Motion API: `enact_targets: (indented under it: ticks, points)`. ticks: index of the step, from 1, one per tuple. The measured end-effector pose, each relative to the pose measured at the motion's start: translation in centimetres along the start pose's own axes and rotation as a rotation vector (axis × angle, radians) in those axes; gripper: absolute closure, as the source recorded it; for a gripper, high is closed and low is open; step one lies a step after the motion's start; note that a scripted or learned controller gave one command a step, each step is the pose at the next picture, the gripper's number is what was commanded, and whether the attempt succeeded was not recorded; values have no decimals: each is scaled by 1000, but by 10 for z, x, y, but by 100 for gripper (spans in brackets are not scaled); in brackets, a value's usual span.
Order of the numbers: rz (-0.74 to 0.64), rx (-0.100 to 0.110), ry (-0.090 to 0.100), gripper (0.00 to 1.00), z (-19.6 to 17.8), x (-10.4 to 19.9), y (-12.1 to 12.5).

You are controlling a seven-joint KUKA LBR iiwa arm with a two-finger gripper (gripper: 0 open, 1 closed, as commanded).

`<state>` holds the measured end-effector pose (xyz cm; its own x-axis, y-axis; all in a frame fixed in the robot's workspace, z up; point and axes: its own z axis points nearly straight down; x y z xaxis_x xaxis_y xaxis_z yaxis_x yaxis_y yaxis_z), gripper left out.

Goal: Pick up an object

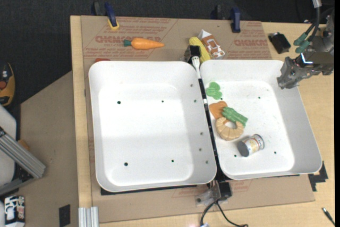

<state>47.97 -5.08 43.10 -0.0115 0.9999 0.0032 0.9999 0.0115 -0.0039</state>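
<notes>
Pincer (287, 78) at right bin's (281, 167) upper right corner, above rim; whether clenched or released, cannot tell. Toys cluster along bin's left side: green piece (213, 90), carrot-like piece (217, 109), pastry (228, 129), can (251, 145). Can lies down-left of pincer, long axis slanting. Nothing grasped yet.

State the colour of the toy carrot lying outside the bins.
Orange, with a green top, in the camera view.
</notes>
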Motion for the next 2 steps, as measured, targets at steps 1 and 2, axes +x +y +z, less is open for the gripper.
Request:
enact_targets:
  ticks: [1, 2]
  points:
    - [10, -20, -5, 100, -111, -4, 0]
    - [8, 13, -2, 100, 137, 66, 11]
